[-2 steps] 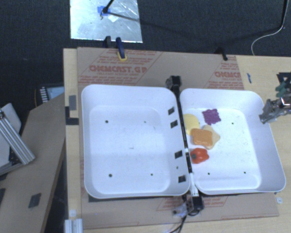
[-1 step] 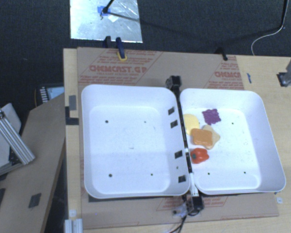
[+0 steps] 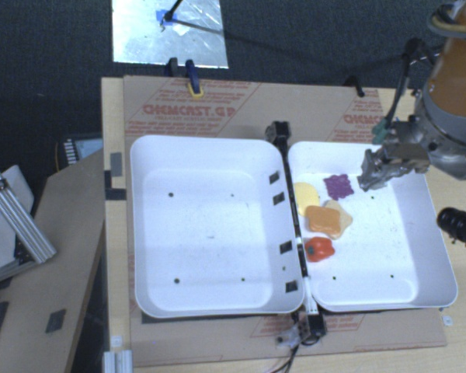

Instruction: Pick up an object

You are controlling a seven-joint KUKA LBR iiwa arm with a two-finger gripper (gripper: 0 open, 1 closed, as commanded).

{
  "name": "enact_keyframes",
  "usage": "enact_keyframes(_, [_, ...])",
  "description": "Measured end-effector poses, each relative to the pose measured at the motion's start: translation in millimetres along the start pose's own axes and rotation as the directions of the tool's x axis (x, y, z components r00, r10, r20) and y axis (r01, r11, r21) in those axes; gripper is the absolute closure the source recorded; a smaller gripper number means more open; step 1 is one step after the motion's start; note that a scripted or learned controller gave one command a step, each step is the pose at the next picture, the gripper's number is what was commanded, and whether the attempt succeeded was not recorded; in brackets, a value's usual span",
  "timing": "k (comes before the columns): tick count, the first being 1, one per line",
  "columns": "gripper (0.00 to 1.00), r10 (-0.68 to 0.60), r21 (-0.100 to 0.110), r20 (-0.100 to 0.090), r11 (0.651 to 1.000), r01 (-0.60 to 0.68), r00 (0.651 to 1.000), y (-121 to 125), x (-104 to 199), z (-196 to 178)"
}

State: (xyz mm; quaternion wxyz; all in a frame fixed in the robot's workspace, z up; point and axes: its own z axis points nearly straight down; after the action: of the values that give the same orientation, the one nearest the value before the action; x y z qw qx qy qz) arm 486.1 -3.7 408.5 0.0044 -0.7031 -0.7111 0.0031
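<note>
Gripper (image 3: pixel 370 179) hung over the right bin (image 3: pixel 404 286), just right of the purple piece (image 3: pixel 339 185); nothing visibly between the fingers. Left bin (image 3: pixel 210 286) sat alongside. Orange block (image 3: pixel 324 220), yellow piece (image 3: pixel 307 195) and red piece (image 3: pixel 319 249) clustered at the right bin's left wall.

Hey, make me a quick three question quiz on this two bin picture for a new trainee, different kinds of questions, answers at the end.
1. True or false: the purple object lies in the left bin.
2. Which item sits nearest the right bin's front edge? A) yellow object B) red object C) orange object
3. Fill in: the gripper hovers over the ___ bin.

Key: 1 false; 2 B; 3 right.
</note>
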Motion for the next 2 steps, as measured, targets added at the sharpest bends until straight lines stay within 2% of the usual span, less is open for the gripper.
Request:
enact_keyframes(1, [1.00, 0.002, -0.028, -0.001, 1.000, -0.002, 1.000, -0.2, 45.9, -133.6])
enact_keyframes(2, [1.00, 0.004, 0.001, 0.003, 1.000, -0.004, 1.000, 0.5, 75.5, 9.5])
